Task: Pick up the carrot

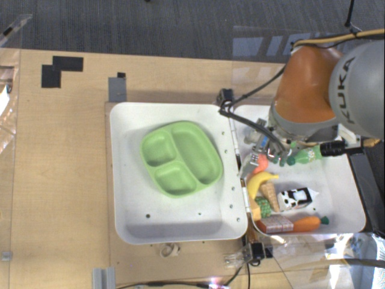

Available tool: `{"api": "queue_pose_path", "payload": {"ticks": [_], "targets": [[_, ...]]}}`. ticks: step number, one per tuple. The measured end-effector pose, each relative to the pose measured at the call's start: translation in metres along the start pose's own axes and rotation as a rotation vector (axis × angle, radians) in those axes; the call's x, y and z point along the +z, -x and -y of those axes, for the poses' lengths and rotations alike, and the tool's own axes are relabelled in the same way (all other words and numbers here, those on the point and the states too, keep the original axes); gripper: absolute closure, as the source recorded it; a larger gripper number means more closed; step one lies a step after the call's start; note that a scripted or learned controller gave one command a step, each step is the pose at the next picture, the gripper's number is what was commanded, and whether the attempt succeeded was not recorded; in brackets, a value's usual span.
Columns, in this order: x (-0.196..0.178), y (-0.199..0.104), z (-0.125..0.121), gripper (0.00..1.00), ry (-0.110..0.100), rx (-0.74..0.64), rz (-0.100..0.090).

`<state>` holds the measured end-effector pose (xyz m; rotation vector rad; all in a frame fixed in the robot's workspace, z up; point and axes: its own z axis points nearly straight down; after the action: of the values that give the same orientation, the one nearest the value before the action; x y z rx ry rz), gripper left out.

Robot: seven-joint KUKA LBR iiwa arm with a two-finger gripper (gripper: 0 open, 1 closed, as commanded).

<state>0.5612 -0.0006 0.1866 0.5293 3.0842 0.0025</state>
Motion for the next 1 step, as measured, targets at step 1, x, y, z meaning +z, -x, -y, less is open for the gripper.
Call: {"api": "queue_pose_path", "payload": {"ticks": [1], "targets": [[0.0007,-0.0333,-0.0312,0.00,0.001,0.055,-0.006]]}}
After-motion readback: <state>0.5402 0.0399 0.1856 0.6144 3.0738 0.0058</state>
